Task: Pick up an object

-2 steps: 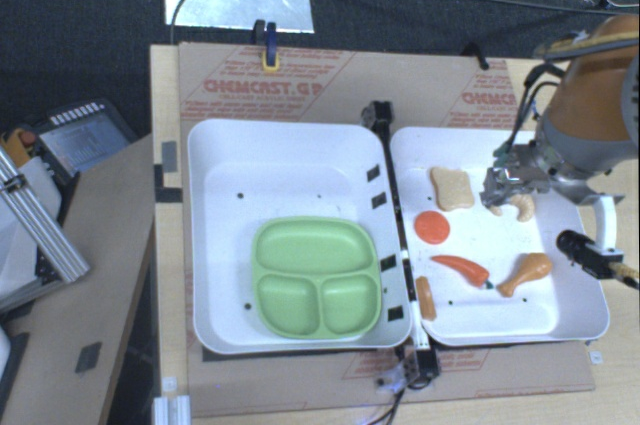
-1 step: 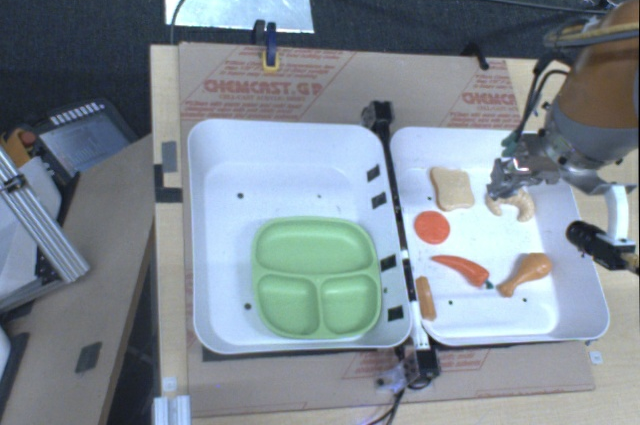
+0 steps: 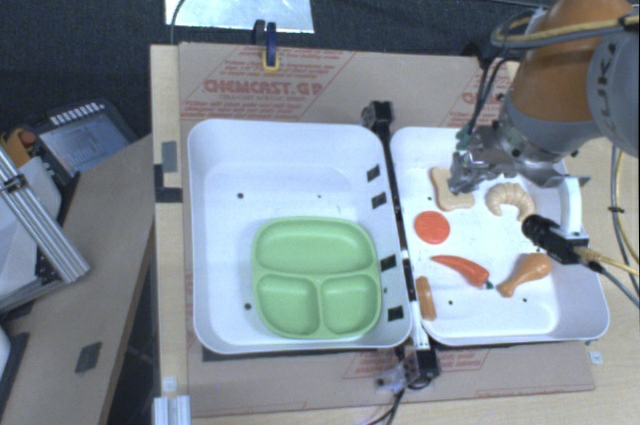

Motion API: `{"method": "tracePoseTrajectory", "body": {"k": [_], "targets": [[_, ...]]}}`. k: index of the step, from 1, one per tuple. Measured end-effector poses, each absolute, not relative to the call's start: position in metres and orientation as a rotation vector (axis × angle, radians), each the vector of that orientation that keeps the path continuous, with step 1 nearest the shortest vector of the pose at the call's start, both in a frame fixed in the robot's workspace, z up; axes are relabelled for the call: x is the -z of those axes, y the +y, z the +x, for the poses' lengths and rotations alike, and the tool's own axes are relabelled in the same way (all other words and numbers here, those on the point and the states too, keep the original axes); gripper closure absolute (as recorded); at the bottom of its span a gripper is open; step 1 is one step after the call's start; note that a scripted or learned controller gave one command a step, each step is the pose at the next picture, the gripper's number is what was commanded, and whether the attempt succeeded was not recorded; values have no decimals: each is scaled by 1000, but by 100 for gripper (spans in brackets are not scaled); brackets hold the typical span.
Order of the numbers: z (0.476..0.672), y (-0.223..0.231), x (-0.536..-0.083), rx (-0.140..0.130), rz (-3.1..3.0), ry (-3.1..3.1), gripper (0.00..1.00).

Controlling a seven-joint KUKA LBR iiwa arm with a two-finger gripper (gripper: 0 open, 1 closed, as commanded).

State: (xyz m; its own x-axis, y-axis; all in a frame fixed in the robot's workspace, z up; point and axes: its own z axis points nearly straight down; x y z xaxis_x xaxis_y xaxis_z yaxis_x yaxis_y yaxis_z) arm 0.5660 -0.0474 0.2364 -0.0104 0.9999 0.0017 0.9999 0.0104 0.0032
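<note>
Two white bins sit on the desk [image 3: 170, 313]; the claw [image 3: 466, 175] hovers over a toast slice [image 3: 450, 192], grip state unclear.

Divided plate [image 3: 315, 275] in left bin [image 3: 225, 153]; croissant [image 3: 510, 198], drumstick [image 3: 524, 273] in right bin [image 3: 570, 318].

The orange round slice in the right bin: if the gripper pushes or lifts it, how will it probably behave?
The orange round slice lies flat, so it would probably slide rather than roll. It looks thin and low, likely hard for the gripper to pinch from above. It seems a light, rigid toy; the right bin looks smooth.
</note>
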Motion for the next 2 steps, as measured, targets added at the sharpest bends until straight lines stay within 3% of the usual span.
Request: {"method": "tracePoseTrajectory", "body": {"k": [2], "targets": [[581, 56, -216, -3, 2211, 2233, 100]]}}
